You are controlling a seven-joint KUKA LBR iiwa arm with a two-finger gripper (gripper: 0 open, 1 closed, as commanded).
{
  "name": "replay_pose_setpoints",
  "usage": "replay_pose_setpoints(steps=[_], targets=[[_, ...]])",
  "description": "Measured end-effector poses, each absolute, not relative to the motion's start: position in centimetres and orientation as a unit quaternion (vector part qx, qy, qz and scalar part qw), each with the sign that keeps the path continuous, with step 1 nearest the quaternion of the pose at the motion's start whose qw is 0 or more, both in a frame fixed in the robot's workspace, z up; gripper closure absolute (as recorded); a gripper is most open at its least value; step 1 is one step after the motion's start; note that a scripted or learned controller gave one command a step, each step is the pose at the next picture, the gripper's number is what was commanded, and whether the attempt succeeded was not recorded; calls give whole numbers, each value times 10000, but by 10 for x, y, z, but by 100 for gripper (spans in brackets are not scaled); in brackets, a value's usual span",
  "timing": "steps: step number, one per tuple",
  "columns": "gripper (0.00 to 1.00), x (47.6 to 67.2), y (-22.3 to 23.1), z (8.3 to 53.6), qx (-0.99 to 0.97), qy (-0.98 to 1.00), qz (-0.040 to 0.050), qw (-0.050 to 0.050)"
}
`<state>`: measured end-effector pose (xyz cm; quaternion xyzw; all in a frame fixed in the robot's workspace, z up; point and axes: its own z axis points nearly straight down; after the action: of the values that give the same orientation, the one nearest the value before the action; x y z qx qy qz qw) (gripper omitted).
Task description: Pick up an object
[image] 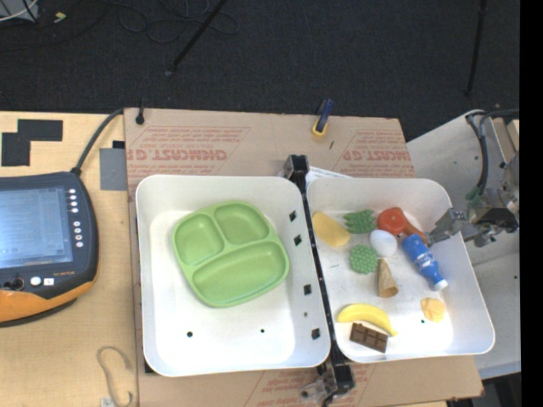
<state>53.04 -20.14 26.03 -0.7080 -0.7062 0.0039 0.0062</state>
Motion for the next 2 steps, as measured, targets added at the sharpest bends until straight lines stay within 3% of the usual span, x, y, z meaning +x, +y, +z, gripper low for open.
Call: replay_pose_setpoints(steps=[1, 2], targets=[[0, 532, -201, 267, -7071, -7071, 4, 5], [0, 532, -195, 223, -7065, -7077, 16, 34]])
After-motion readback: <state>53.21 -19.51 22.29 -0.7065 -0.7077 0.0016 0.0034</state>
